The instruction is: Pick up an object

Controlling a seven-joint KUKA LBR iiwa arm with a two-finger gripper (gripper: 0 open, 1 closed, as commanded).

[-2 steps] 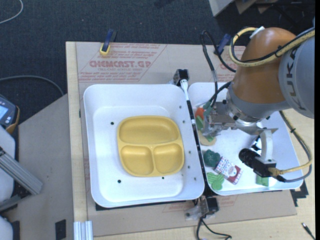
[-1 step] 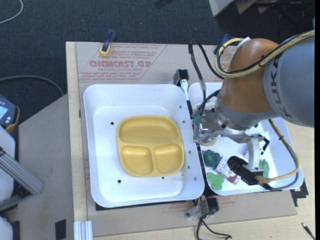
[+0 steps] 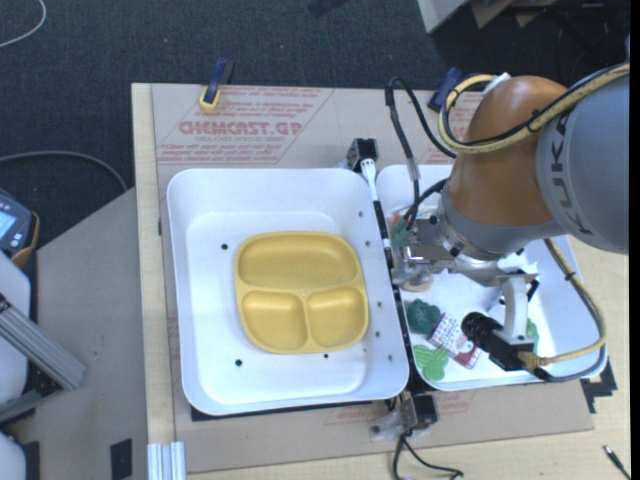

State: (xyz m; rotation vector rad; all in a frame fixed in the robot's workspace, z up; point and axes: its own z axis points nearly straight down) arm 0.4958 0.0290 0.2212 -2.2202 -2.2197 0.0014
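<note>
Over the right bin (image 3: 578,303), grey arm (image 3: 520,158) bent low, pincer hidden beneath the wrist, its state impossible to tell, green object (image 3: 424,317) below it, yellow divided tray (image 3: 300,290) filling left bin (image 3: 200,268).

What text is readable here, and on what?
"CHEMCAST GP", red print on the brown board under the bins; the smaller red lines around it are too blurred to read.
"KU", part of a name in vertical letters on the arm, cut off at the frame edge.
The small packet in the right bin carries print too small to read.
</note>
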